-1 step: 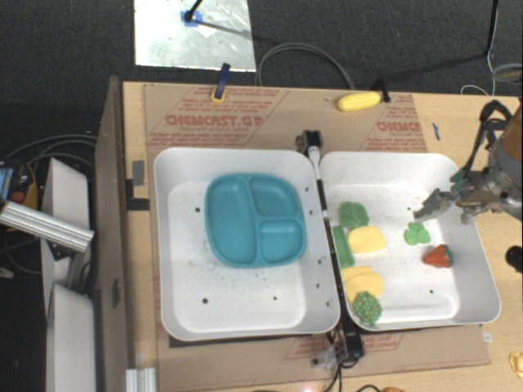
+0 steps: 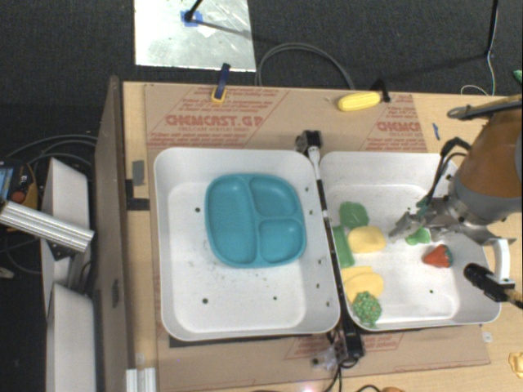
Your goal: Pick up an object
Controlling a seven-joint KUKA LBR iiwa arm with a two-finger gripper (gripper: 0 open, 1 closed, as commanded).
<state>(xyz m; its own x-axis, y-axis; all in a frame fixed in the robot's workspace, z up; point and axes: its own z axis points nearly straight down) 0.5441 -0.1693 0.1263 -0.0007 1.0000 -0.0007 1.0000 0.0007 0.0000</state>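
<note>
The right bin (image 2: 409, 300) holds several toy foods. A green piece (image 2: 353, 214) and a yellow piece (image 2: 367, 239) lie near its left wall, with a green strip (image 2: 341, 250) beside them. Further forward are another yellow piece (image 2: 364, 282) and a green knobbly piece (image 2: 367, 307). A small green piece (image 2: 419, 237) and a red piece (image 2: 437, 256) lie toward the right. My gripper (image 2: 411, 224) is low in this bin, right over the small green piece and partly covering it. Whether it touches that piece is unclear.
The left bin (image 2: 184, 300) carries a blue divided plate (image 2: 254, 220). A black divider bar (image 2: 325, 235) runs between the bins. The arm's grey body and orange band (image 2: 490, 170) cover the right bin's right side. A yellow object (image 2: 358, 100) rests on the cardboard behind the bins.
</note>
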